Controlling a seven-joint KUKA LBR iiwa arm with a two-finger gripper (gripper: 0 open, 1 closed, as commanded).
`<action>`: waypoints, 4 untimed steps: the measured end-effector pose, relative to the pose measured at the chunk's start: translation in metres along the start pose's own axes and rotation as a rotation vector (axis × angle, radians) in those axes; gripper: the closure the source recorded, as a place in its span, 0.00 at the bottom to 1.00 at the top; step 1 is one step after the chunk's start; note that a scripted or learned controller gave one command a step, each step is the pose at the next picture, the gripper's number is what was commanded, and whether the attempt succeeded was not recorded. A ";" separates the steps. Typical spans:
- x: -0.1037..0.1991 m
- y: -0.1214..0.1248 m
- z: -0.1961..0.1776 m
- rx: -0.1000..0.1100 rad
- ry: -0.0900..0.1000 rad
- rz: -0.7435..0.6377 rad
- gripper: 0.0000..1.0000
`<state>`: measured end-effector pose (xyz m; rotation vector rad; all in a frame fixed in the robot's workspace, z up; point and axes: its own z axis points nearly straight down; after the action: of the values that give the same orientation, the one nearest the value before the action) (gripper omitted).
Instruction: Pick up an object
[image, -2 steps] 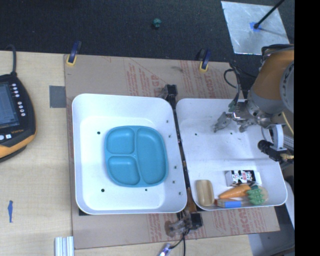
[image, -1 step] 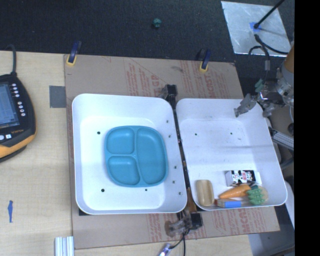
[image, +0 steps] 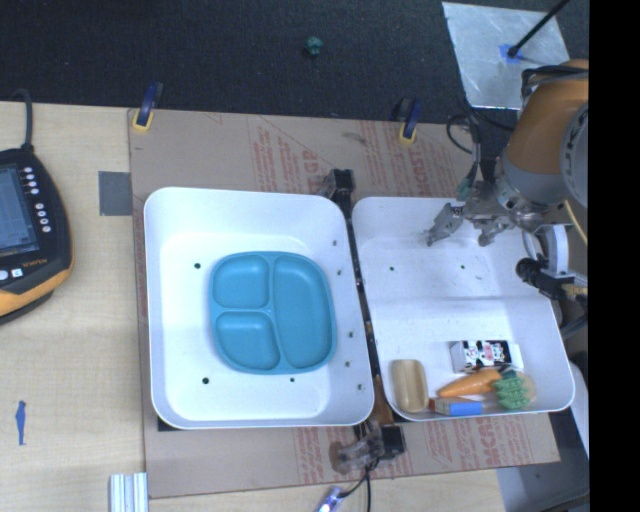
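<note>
Now: jaws (image: 468, 232) prob. apart, nothing btwn | over right bin (image: 400, 215) far end | carrot (image: 470, 384) near edge.

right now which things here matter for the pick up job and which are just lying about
For the job:
- two-finger gripper, fingers spread open above the right white bin
- tan wooden block
- orange toy carrot with green top
- small black-and-white packet

Lying about:
- blue three-compartment plate in the left white bin
- yellow-edged handheld controller
- blue clamps

The arm (image: 545, 125) reaches in from the right, jaws spread and empty.
</note>
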<state>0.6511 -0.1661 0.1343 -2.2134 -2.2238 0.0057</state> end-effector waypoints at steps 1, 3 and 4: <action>-0.001 0.001 -0.012 -0.001 -0.001 -0.004 1.00; 0.103 -0.005 -0.058 -0.003 -0.001 0.000 1.00; 0.177 0.006 -0.057 -0.003 -0.001 -0.001 1.00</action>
<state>0.6563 0.0114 0.1918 -2.2139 -2.2275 0.0028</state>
